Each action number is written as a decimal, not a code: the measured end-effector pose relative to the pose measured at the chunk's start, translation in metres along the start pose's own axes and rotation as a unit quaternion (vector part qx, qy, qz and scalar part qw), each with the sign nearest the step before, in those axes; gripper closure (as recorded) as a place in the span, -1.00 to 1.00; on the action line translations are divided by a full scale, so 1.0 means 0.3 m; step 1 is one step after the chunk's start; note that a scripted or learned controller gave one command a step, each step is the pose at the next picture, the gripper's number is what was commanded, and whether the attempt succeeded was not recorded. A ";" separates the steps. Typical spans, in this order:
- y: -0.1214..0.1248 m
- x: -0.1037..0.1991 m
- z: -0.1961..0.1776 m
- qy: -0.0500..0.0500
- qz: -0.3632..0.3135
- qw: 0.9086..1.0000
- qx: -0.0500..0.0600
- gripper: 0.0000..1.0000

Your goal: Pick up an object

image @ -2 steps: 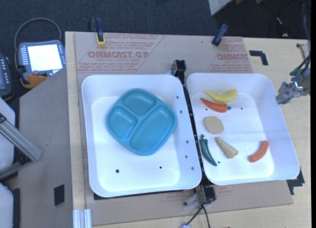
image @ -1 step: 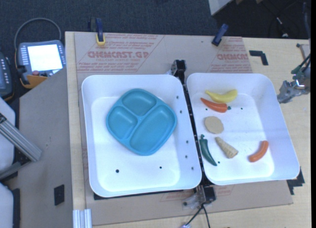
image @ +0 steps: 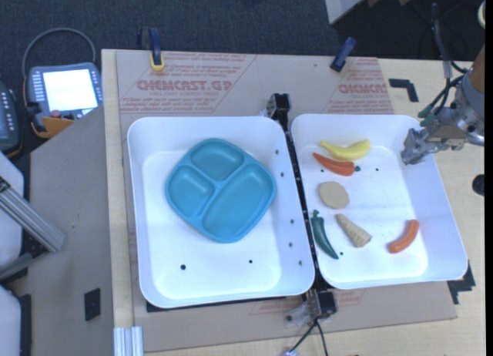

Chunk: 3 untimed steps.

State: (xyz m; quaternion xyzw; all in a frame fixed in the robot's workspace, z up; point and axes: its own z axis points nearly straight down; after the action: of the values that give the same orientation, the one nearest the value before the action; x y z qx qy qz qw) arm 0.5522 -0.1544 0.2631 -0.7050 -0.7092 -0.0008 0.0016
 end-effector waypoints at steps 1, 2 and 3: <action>-0.001 0.146 0.034 -0.001 0.002 1.000 0.000 1.00; -0.003 0.296 0.061 0.000 0.000 1.000 0.001 1.00; -0.060 0.468 0.065 0.000 0.000 1.000 0.001 1.00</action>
State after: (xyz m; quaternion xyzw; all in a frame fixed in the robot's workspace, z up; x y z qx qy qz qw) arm 0.5335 -0.0142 0.2441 -0.7052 -0.7090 0.0001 0.0025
